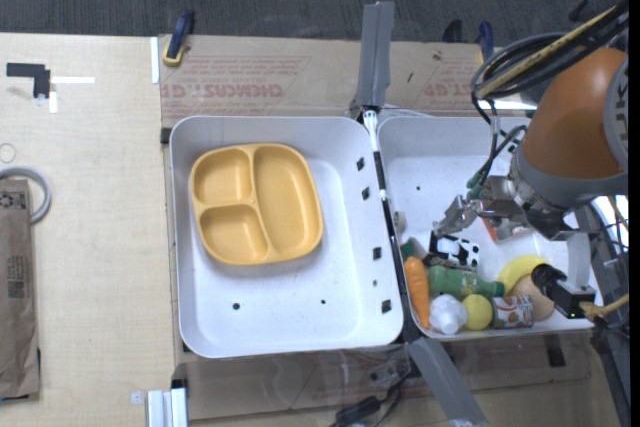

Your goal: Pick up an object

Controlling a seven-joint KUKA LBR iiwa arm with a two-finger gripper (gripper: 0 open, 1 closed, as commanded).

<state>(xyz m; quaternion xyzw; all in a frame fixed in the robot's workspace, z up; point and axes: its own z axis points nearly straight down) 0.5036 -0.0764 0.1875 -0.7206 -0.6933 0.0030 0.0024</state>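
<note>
My gripper [458,215] hangs over the right bin [420,155], just above the heap of small things along its front edge. It is open with nothing between its fingers. Right below it lies a black-and-white toy cow [456,250]. Around the cow are an orange carrot [417,287], a green piece [466,282], a white lump [447,314], a yellow lemon [479,312], a small can [512,311] and a yellow piece [523,268]. The arm's orange band [575,115] hides the bin's right side.
The left bin [200,315] holds a yellow three-part plate [257,203]. A metal divider [376,65] runs between the two bins. Cables [540,50] loop above the arm. A brown paper bag [15,285] lies at the bench's left edge.
</note>
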